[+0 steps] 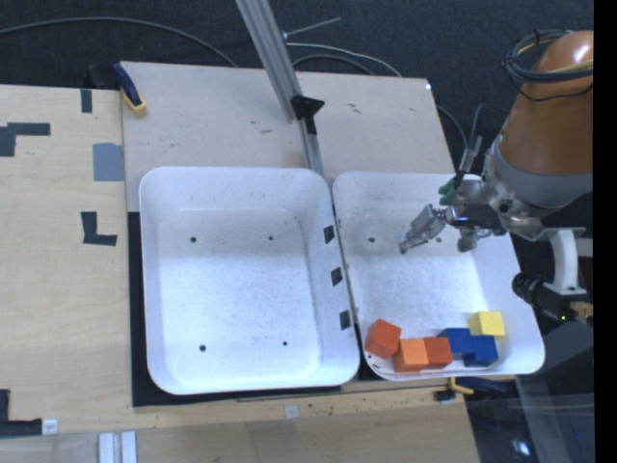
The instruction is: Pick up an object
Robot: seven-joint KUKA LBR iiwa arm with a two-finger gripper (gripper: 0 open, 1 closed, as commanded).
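Single fixed camera, mounted above the surface (222,133), looking down at a slant. Far edge toward 12 o'clock, near edge toward 6 o'clock. Distant enough to frame both white bins whole: left bin (159,258) at 9 o'clock of centre, right bin (386,196) at 3 o'clock. Arm (549,114) entering from 3 o'clock. Slanted metal rail (270,41) crossing at 12 o'clock.
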